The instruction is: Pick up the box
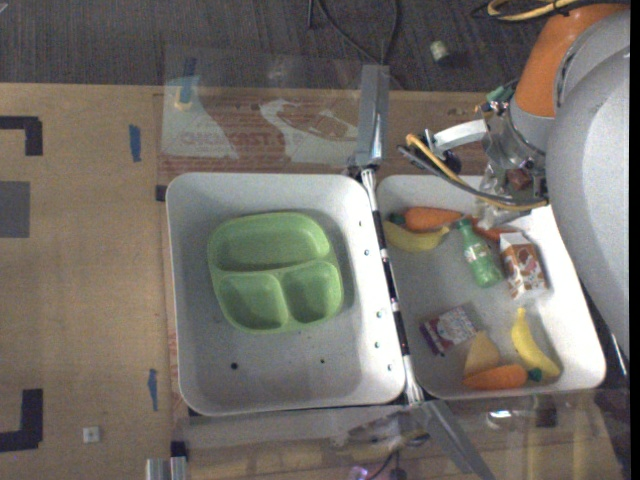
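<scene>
From above, the pincer (508, 180) hangs over the right white bin's (575, 368) far edge. The small brown-and-white carton box (523, 265) lies just nearside of it, long axis running far-to-near, by the bin's right wall.

Divided plate (276, 270) in left bin (190, 218). Right bin (575, 353): box (450, 328) mid-front, bottle (479, 254) behind it, banana (533, 345) right.
</scene>
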`<move>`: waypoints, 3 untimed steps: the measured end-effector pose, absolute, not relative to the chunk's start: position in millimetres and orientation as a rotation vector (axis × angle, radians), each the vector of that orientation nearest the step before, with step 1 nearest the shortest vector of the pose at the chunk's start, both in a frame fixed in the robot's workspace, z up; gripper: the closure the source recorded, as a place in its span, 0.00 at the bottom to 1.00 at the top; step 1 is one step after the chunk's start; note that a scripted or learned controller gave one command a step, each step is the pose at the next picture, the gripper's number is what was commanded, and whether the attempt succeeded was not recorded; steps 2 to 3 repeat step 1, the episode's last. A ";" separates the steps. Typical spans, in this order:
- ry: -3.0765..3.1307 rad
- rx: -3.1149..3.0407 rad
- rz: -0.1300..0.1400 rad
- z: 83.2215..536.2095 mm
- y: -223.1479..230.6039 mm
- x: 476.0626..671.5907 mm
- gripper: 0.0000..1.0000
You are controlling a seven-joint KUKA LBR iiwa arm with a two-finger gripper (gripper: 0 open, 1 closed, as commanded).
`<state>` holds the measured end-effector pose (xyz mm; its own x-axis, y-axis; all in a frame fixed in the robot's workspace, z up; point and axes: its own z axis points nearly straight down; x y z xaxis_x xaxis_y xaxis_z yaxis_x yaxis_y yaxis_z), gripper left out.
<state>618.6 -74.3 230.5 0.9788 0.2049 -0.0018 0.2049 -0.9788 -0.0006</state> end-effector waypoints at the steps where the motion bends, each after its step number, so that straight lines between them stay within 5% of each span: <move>1: -0.349 -3.121 0.001 297.7 -98.1 660.4 1.00; 3: -0.349 -3.121 0.001 297.7 -98.1 660.4 1.00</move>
